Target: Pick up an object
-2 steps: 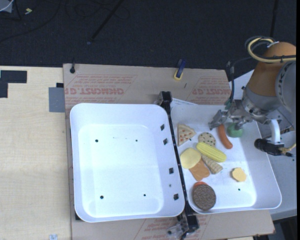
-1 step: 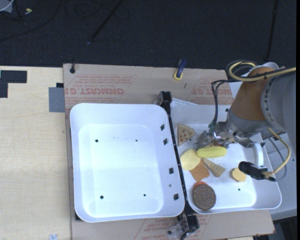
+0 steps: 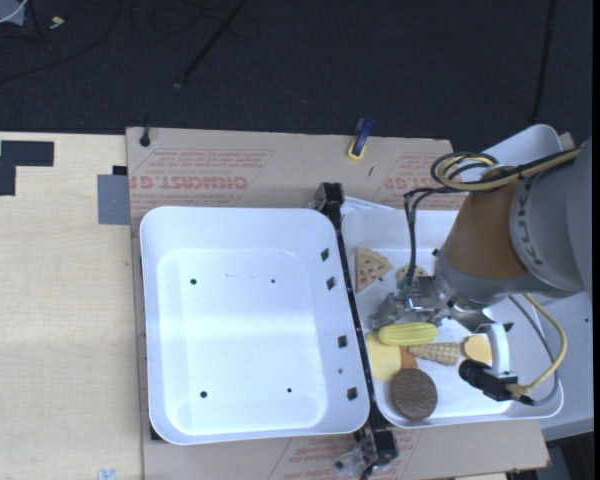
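My gripper (image 3: 404, 306) is low inside the right bin (image 3: 540, 408), near its left wall. Directly below it lies a yellow oblong piece (image 3: 408, 334), touching or nearly touching the gripper tip. A tan cone (image 3: 436, 353) lies just under that piece, with a pale yellow block (image 3: 383, 362) to its left. A round dark brown cookie (image 3: 415, 393) rests at the bin's near edge. A tan wedge with a grid pattern (image 3: 371, 265) lies up-left of the gripper. Another yellow piece (image 3: 477, 348) sits to the right of the cone. The arm hides the bin's right part.
The left bin (image 3: 180, 268) stands beside the right one, and a black divider with clips (image 3: 342, 298) runs between them. Both bins sit on a cardboard sheet (image 3: 230, 168). A blue and yellow clamp (image 3: 359, 140) is at the cardboard's far edge.
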